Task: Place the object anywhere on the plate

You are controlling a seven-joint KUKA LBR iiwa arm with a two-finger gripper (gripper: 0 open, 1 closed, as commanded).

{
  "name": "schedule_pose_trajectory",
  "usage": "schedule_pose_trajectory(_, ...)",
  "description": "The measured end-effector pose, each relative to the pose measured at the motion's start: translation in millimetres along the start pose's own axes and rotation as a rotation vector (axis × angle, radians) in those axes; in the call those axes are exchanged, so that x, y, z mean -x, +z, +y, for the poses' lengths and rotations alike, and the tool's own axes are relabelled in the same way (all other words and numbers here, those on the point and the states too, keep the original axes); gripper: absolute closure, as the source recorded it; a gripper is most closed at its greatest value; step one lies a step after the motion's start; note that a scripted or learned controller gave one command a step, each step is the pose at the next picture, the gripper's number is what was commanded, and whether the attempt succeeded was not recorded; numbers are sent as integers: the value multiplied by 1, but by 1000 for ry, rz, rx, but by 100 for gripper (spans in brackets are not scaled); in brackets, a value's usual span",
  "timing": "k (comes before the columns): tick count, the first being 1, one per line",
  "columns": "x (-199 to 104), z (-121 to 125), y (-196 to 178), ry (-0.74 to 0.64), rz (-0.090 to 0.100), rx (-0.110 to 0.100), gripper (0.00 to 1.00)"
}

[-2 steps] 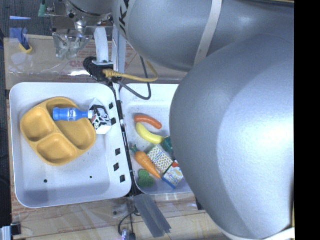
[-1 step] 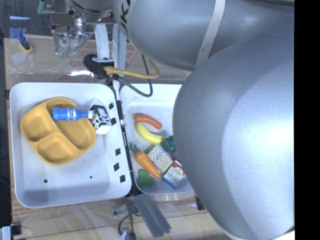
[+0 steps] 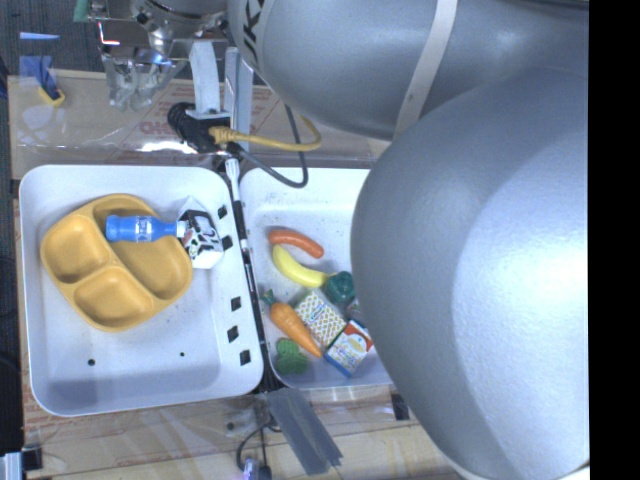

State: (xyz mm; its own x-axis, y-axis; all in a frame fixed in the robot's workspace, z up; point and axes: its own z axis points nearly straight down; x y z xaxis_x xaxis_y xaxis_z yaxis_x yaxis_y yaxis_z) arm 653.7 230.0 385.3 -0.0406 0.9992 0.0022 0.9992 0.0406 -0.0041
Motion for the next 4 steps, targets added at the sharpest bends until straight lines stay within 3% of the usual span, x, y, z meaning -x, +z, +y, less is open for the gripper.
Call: schedule_pose_trajectory(4,-9,-1,-38,-30,4,5,100)
